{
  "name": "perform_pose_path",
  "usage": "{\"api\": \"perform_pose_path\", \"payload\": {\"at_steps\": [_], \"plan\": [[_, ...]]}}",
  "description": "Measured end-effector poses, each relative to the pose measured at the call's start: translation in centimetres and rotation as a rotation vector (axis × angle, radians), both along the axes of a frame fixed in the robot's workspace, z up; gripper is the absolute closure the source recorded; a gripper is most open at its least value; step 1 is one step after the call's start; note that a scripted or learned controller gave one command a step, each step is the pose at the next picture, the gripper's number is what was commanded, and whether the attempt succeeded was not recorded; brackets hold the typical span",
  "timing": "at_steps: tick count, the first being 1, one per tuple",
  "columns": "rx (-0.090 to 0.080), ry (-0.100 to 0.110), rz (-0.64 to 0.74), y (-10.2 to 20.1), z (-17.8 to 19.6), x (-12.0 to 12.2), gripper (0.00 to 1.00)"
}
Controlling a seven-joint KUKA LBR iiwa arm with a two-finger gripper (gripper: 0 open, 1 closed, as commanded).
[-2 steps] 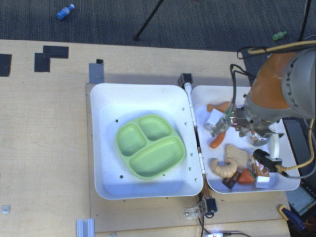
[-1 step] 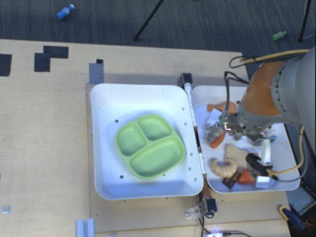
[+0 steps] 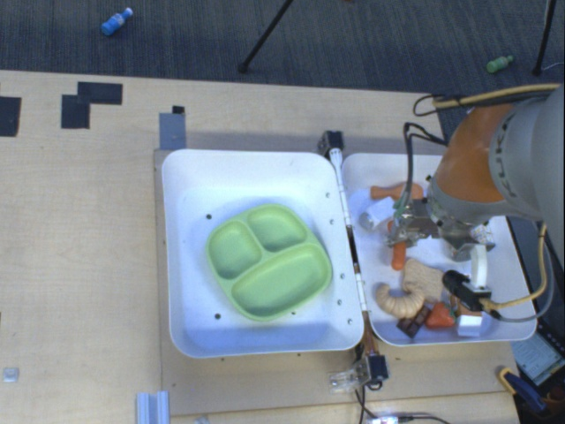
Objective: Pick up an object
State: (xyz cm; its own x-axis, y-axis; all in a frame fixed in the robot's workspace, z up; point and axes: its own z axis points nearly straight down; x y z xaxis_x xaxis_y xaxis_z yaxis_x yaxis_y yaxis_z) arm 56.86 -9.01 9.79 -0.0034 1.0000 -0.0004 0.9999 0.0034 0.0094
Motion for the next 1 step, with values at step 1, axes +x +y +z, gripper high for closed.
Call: {"api": "perform_pose_path", "payload": {"at_steps": [1], "plan": [[0.001,0.006,0.002,5.42,11.93,1.11,1.00]]}}
